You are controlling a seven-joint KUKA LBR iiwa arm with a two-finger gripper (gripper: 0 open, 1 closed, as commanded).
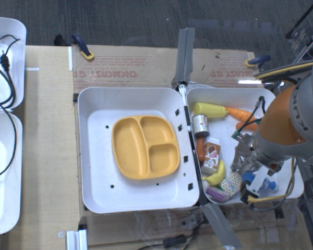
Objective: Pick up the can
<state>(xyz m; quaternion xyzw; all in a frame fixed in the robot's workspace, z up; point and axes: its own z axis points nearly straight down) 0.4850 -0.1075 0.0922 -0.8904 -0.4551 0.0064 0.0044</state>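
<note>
Hand point(249, 166) fingers – hidden behind wrist; right bin point(219, 91) partly under arm.

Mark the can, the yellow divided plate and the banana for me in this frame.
can point(200, 125), camera view, on its silver side.
yellow divided plate point(145, 147), camera view, on the central ridge.
banana point(217, 175), camera view, on its curved middle.

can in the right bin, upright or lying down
Lying down: the can rests on its side against the right bin left wall, its round end facing the camera.

Yellow divided plate point(145, 153), banana point(216, 175), carrot point(239, 113)
</note>
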